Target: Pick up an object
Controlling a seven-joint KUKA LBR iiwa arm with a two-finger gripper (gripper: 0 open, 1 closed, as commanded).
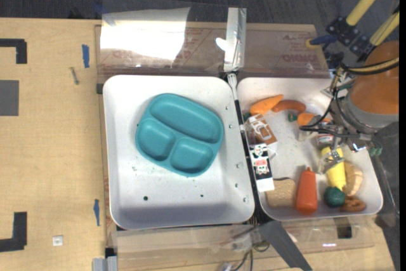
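The right bin (285, 89) holds several toy foods. An orange carrot (266, 103) lies at its far left, with an orange-red piece (289, 105) beside it. Along the near side are an orange bottle (306, 190), a tan bread slice (282, 191), a green ball (334, 197) and a yellow piece (335, 169). My gripper (328, 135) hangs low over the right half of this bin, just above the yellow piece, below the arm's orange band (379, 82). Cables and dark wrist parts blur its tip.
The left bin (120, 136) carries a teal divided plate (179, 133). A brown wrapper (261, 131) and a white printed card (261, 160) lie along the divider between the bins. A clear plastic sheet (146, 35) stands behind the left bin.
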